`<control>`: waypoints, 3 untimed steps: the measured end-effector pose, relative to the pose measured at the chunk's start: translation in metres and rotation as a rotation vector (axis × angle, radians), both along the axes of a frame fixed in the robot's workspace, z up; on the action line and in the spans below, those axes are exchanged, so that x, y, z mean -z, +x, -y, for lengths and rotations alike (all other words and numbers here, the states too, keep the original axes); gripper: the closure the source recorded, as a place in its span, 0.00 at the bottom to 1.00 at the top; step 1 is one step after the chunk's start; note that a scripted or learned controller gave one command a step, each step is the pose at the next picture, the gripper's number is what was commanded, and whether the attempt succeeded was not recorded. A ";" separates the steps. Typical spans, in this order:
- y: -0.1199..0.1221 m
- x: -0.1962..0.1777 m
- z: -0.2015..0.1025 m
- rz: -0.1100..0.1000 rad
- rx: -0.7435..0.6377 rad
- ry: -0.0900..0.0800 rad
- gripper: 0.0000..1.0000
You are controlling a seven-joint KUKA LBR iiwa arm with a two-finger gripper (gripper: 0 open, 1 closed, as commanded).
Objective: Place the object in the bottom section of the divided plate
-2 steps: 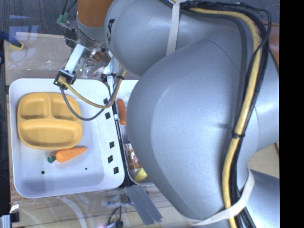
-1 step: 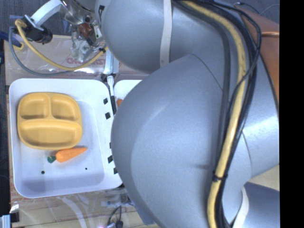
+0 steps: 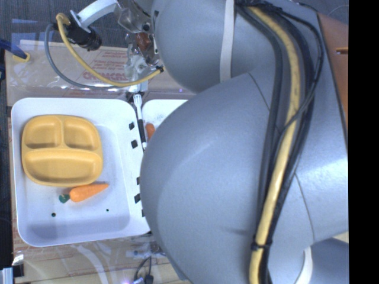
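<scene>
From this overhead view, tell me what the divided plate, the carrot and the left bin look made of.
Divided plate: likely moulded plastic, mustard yellow, with a smooth, soft sheen and rounded ridges.
Carrot: probably a plastic toy, uniform orange with a slight gloss and a green tip.
Left bin: seemingly white plastic, matte, with rounded moulded corners.

Red print runs across the clear plastic sheet (image 3: 95,64) behind the bins, but it's too blurred and small to read. No other lettering shows.

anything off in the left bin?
One thing: the carrot lies on the bin floor just below the yellow divided plate, not in its bottom section. All plate sections look bare. The plate itself sits flat, nothing spilled.
</scene>
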State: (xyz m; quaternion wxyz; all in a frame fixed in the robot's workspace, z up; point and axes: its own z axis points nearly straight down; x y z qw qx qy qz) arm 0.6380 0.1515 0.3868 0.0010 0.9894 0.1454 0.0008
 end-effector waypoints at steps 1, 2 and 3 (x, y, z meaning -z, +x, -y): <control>0.003 0.025 0.124 -0.009 0.086 0.003 1.00; -0.118 0.046 0.068 -0.005 0.073 0.000 1.00; -0.025 0.062 0.085 -0.006 0.085 -0.001 1.00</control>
